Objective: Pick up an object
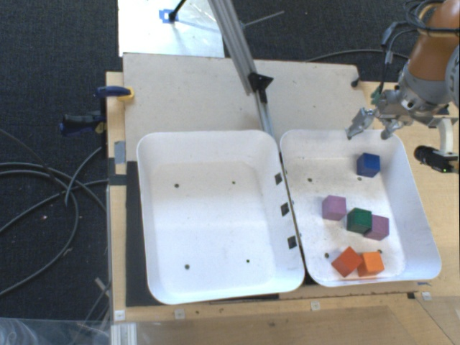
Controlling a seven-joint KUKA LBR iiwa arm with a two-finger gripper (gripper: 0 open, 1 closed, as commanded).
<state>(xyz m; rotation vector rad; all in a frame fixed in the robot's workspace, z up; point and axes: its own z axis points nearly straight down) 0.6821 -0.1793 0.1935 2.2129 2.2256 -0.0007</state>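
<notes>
The two fingers stand apart with nothing between them — an open, empty gripper [374, 123] hanging over the far edge of the right bin [424, 225], near its back rim. Above it the wrist carries its orange band, and the grey arm [431, 49] reaches in from the right.

Nearest to the fingers is a blue cube [368, 164], alone on the bin floor just below and slightly right of them. It looks to me like the easiest thing to take, since it touches nothing and has free floor on every side. Further toward the near end sits a tight cluster: a purple cube [333, 207], a dark green cube [359, 220] pressed against a second purple cube [378, 227], and closer still a red-orange cube [346, 261] touching an orange cube [371, 264].

To do this well, I'd say the gripper should move over the blue cube's middle, turn so the fingers face two flat opposite sides rather than corners, and come straight down with the fingers wide enough to pass both sides. Closing only once the tips are well below the top face would give a firmer hold — a shallow pinch on a small cube tends to squirt it away. The cluster is the poorer choice: fingers would likely land on a neighbour.

The left bin [151, 214] lies beside, separated by the shared rim.
</notes>
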